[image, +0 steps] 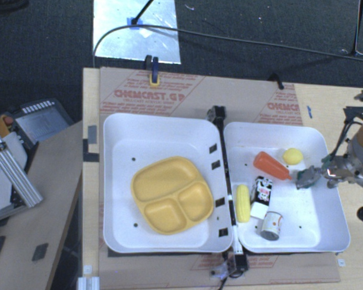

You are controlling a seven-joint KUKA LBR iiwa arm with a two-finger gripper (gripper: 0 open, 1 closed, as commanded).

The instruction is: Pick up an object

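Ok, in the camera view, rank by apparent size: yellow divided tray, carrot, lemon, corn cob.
1. yellow divided tray, by far the largest
2. carrot and corn cob: similar length, too close to rank
3. lemon, the smallest

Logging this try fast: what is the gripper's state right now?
Gripper: cannot be told; it sits over the right white bin, beside the orange carrot-shaped toy.

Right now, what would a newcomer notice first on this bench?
The big yellow divided plate in the left bin stands out most. In the right bin, small items cluster near the divider: an orange carrot, a yellow ball, corn and a can. The gripper hangs just right of the carrot.
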